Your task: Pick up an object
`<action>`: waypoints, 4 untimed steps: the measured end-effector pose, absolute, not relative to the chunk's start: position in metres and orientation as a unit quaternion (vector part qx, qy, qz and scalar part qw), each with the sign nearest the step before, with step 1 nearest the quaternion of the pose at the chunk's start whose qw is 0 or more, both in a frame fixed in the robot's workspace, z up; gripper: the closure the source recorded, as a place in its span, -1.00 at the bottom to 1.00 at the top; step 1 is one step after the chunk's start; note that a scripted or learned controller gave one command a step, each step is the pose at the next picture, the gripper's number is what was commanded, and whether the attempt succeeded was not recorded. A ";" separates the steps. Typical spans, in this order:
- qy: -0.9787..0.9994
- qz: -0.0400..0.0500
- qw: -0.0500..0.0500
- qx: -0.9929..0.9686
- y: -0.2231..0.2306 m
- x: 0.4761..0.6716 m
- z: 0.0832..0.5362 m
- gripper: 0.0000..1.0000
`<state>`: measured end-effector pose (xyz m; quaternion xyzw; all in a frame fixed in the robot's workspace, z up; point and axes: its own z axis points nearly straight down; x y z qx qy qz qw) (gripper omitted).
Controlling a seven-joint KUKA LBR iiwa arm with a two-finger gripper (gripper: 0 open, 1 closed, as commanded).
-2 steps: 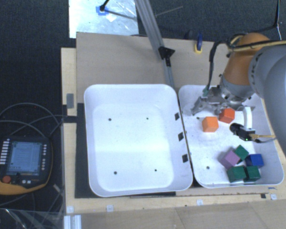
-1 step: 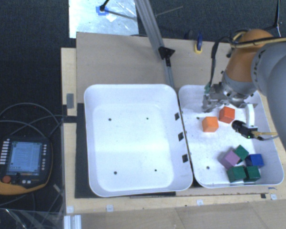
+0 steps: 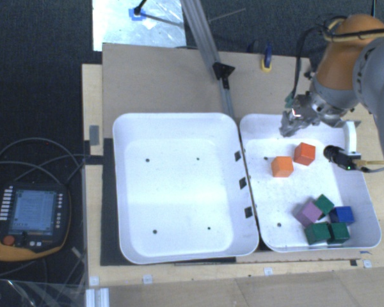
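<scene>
Camera view: two orange blocks [image 3: 293,160], apart, below the end effector [image 3: 289,128]

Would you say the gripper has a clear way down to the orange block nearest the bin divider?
Probably yes. The gripper hangs above the right bin's far end, and the orange block lies just ahead with nothing on top; its orange neighbour sits slightly apart.
</scene>
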<state>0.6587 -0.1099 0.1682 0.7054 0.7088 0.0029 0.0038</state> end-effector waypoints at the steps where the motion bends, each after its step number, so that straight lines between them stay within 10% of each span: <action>1: 0.709 0.003 0.003 0.705 -0.102 0.655 0.218 1.00; 2: 0.709 0.002 0.003 0.705 -0.103 0.657 0.259 1.00; 4: 0.711 0.001 -0.001 0.703 -0.011 0.600 0.255 1.00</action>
